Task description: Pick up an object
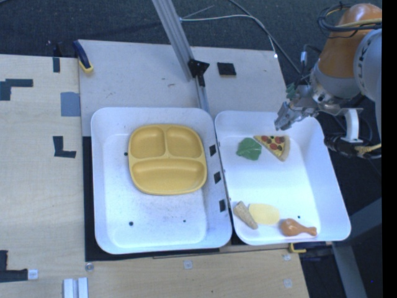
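Worktop: pale wood-grain board (37,185) on the left with dark tape marks, a grey panel (155,73) behind the bins, dark carpet-like floor (74,11) beyond.
Fixtures: a slanted aluminium bar (170,20) runs down to a black clamp (198,67) at the back of the bins; thin cables arc over the floor; a blue and yellow clamp (83,57) sits at the panel's back left corner.
Left bin: shallow and white (111,228), carrying a yellow divided plate (167,159) with three compartments, lying flat near the bin's middle.
Right bin: shallow and white (322,185), touching the left bin along their shared edge.
Objects for picking: a green leaf piece (249,148) and a toy pizza slice (275,145) lie just beside each other near the back of the right bin; a tan wedge (244,215), a pale yellow disc (264,213) and a toy drumstick (296,228) lie in a row near its front edge.
Arm: grey with an orange band (347,36), reaching in from the right, wrist tilted down toward the right bin's back rim.
Gripper: (283,121) hovers over the back of the right bin — just above the pizza slice, apart from it; how far open it is I cannot tell, and nothing shows in it.
Writing: none legible — no brand or label can be read.
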`<state>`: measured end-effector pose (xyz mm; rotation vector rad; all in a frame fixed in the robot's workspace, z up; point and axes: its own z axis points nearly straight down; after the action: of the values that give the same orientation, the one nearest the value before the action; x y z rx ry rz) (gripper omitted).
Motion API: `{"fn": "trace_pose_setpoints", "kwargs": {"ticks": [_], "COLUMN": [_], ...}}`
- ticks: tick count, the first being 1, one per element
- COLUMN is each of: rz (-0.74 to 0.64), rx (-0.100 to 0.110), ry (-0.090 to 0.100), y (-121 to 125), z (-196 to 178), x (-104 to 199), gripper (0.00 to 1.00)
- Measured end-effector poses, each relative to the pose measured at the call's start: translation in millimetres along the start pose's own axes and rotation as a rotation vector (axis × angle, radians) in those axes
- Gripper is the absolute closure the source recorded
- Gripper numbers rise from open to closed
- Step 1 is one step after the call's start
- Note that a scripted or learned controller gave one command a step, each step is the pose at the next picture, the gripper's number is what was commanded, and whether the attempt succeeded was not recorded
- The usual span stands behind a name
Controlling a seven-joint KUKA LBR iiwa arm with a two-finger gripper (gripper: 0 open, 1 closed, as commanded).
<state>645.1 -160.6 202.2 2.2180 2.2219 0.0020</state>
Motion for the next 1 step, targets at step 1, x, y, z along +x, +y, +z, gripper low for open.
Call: {"fn": "trace_pose_setpoints", "kwargs": {"ticks": [1], "rz": [0.000], "rx": [0.001], "ry": [0.000], "y": [0.6], "z": [-19.1], "x": [0.7], "gripper": [1.00]}}
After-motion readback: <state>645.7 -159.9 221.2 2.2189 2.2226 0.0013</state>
